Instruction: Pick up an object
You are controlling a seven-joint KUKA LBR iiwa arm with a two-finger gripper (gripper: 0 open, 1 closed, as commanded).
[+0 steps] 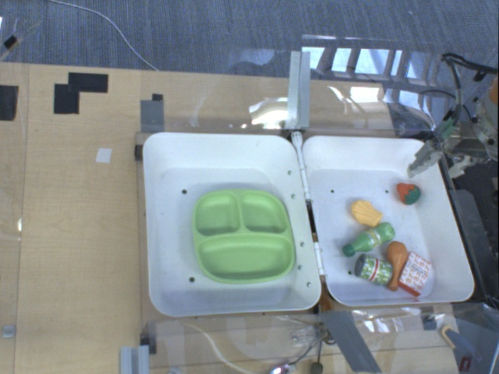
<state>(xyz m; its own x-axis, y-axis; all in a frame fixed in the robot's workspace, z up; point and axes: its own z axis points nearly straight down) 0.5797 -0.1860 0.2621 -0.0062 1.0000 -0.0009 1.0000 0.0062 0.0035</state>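
Note:
The right bin (pixel 343 170) holds several toy foods. A red strawberry with a green top (pixel 408 193) lies near the far right side. A yellow piece (pixel 366 213) lies mid-bin, with a green bottle (pixel 369 240) just below it. Toward the front right corner are a small can (pixel 373 269), an orange piece (pixel 397 259) and a red-and-white box (pixel 416 274). My gripper (pixel 422 162) hovers over the bin's far right corner, just up and right of the strawberry and apart from it. Nothing is seen held in it.
The left bin (pixel 168 201) contains a green divided plate (pixel 243 236). A metal post (pixel 299 88) stands behind the joint between the bins. Cables and the arm's hardware (pixel 468 131) crowd the right edge. Bare wooden bench (pixel 70 232) lies to the left.

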